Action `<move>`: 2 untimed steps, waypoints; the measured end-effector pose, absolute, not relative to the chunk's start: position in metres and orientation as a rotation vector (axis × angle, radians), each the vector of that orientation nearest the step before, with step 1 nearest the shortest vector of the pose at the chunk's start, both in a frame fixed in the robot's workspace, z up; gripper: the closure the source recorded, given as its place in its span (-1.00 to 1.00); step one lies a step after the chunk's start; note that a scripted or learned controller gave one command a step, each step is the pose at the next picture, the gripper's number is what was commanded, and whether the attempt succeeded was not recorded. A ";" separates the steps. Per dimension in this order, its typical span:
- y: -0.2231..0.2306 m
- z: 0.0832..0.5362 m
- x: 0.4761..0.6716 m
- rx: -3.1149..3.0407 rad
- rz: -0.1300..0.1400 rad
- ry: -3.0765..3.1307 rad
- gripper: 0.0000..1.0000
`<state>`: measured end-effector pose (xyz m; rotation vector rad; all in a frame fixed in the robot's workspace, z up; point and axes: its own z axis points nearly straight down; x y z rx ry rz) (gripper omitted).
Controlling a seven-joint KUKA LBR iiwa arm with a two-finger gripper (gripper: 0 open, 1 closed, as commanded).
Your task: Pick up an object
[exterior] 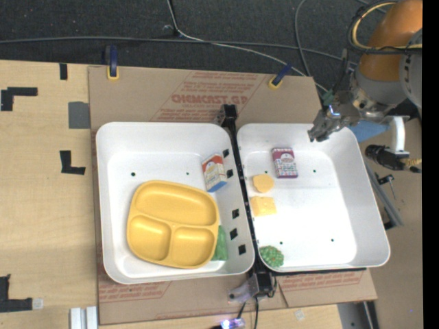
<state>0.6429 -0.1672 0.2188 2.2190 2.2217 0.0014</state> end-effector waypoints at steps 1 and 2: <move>-0.113 0.210 0.642 2.219 -0.002 2.226 1.00; -0.067 0.219 0.634 2.217 0.000 2.228 1.00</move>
